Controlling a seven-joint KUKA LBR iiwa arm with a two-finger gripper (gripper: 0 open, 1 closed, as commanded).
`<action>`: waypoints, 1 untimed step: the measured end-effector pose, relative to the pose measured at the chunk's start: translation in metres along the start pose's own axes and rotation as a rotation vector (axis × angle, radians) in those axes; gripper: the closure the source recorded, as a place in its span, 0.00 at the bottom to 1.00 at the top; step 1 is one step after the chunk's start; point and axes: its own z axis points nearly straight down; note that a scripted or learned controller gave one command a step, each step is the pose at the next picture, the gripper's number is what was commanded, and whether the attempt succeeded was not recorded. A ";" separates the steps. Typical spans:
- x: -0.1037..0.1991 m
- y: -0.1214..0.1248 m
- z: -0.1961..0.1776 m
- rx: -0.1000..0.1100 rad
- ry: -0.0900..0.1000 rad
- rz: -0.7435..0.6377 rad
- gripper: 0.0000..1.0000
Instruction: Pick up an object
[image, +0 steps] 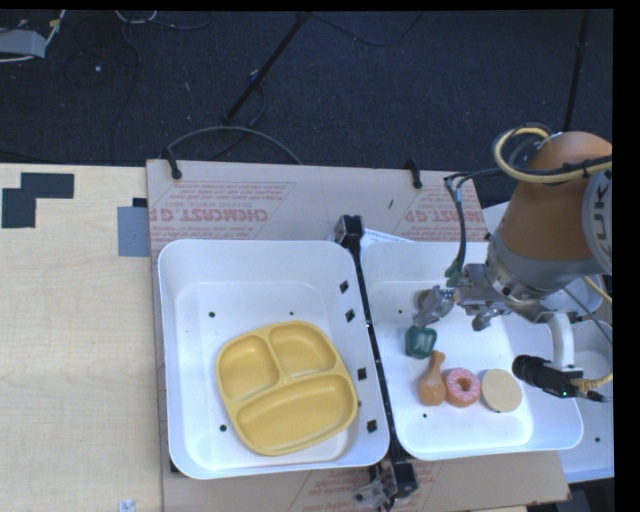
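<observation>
A small teal plastic cup (421, 341) lies mid-floor in the right white bin (400, 262), apparently the target since the gripper (432, 304) hovers just above it; whether its jaws are parted I cannot tell.

arm (556, 215) cropped right, tool (432, 305) fingers unclear

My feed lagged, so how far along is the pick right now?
Done: the gripper is over the right bin, just above the small green object. In hand: nothing visibly lifted; the green object, the orange drumstick-shaped toy, pink donut and tan disc lie on the bin floor. Left: grasp and lift.
</observation>
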 end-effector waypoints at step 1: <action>0.000 0.002 -0.006 -0.012 -0.001 -0.001 0.00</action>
